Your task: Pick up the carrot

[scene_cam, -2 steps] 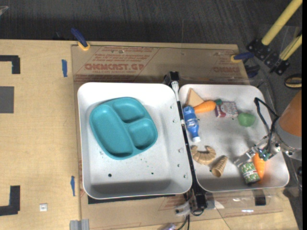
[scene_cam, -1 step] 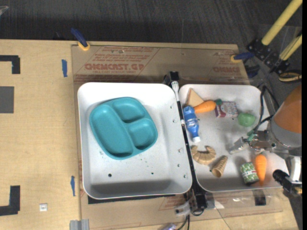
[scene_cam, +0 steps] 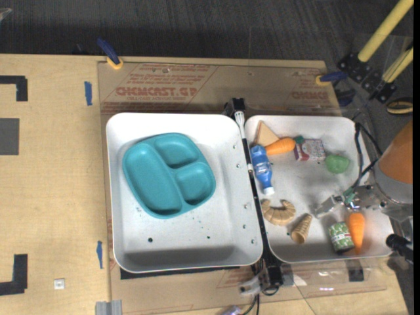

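Table (scene_cam: pixel 52 176): carries two white bins side by side; the left bin (scene_cam: pixel 118 195) holds a teal divided plate (scene_cam: pixel 169 174).
Right bin (scene_cam: pixel 289 125): holds the loose toy items and the working end of the arm.
Carrot candidates: two orange items. One, with a green tip, lies at 12 o'clock in the right bin (scene_cam: pixel 282 146), just beside a tan wedge (scene_cam: pixel 264 134). The other (scene_cam: pixel 356 228) stands near 4 o'clock, touching a green can (scene_cam: pixel 340 236).
Claw (scene_cam: pixel 341 201): low at 3 o'clock in the right bin, just above the 4 o'clock orange item. Whether it is spread or pressed together cannot be told; its tip is blurred.
Other items: blue bottle (scene_cam: pixel 261 168) at 9 o'clock, croissant (scene_cam: pixel 279 211) and cone (scene_cam: pixel 301 227) at 6 o'clock, red-and-white carton (scene_cam: pixel 310 150) and green ball (scene_cam: pixel 338 163) toward 1 to 2 o'clock.
Progress: approach stage at best. No orange item sits visibly between the claw's tips; both appear to rest in the bin.
Remaining: secure grasp and lift clear of the bin.
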`<action>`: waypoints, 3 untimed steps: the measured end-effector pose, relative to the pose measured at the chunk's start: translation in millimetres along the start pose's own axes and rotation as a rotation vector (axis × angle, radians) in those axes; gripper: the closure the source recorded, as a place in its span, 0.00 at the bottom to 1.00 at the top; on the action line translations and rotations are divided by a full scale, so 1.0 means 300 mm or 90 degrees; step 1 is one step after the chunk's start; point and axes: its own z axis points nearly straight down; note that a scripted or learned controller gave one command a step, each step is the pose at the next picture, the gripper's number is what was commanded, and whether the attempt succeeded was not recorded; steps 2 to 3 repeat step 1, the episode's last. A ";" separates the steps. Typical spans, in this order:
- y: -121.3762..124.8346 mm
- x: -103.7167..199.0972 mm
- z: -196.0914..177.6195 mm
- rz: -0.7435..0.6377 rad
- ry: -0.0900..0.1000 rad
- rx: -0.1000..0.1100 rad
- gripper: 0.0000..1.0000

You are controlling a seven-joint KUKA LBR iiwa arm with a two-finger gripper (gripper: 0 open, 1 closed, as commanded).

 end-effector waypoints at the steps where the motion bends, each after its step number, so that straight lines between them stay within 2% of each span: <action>1: -0.010 -0.024 0.000 -0.093 0.003 0.004 0.00; 3: -0.010 -0.024 0.000 -0.093 0.003 0.004 0.00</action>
